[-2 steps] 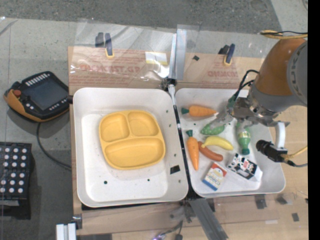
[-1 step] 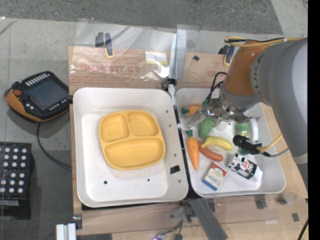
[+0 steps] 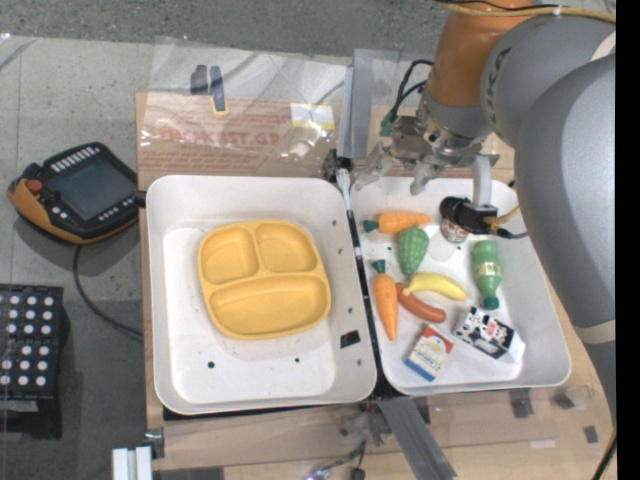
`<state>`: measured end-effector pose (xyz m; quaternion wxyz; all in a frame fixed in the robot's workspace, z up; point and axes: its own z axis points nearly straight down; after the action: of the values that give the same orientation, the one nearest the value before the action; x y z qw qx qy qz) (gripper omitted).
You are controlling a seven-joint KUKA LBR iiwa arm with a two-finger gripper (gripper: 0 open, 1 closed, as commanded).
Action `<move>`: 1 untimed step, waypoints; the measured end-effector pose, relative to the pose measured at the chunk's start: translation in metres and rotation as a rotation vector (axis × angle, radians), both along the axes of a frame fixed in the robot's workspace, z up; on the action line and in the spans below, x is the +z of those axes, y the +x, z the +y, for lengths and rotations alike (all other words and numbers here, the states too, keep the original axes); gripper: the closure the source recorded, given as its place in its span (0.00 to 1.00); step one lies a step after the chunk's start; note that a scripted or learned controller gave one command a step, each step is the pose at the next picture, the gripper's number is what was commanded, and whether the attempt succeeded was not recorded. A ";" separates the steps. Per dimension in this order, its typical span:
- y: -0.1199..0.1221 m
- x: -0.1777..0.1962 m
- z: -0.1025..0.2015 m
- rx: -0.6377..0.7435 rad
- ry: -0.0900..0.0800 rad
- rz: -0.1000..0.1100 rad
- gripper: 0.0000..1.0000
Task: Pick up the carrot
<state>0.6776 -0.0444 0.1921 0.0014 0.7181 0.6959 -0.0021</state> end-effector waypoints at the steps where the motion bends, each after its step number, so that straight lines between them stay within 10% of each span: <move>1: -0.042 -0.100 -0.055 -0.031 0.002 0.001 0.00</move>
<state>0.6354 -0.0989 0.0916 0.0004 0.7287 0.6848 -0.0019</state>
